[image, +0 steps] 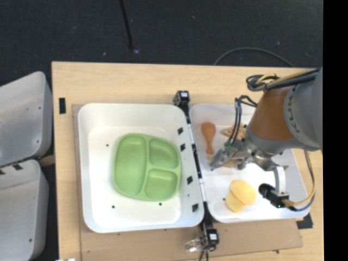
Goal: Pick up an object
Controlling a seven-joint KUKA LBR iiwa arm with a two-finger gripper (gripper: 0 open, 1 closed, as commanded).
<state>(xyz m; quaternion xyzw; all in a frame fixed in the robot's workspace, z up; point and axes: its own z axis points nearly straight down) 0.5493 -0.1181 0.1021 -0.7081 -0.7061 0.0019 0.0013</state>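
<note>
Two bins: white and shallow, side by side on my bench; the left bin [92,211] and the right bin [217,213] meet along a ridge with black clips.
Bench: pale wood [109,80], with dark floor behind it and a black cable running across that floor.
Grey-white shapes: two rounded panels [22,118] off the bench's left edge, one above the other.
My arm: grey with the orange band [272,113], coming in from the right and hanging over the right bin, cables looping around the wrist.
Green tray: a three-compartment plate [147,166] lying flat in the middle of the left bin, well apart from me.
Yellow object: a rounded yellow lump [240,194] near the front of the right bin, just below my wrist and a little to its left, not touched by me.
My gripper: down low [231,159] in the middle of the right bin; I cannot tell whether my fingers are spread or pressed together, they are too small and dark against the clutter.
Wooden spoon: brown [209,136], bowl toward the back of the right bin, handle pointing toward me, just beside my gripper on its left.
In my way: something tan and thin [228,131] lies close behind my gripper, partly hidden by my wrist; I cannot tell what it is.
</note>
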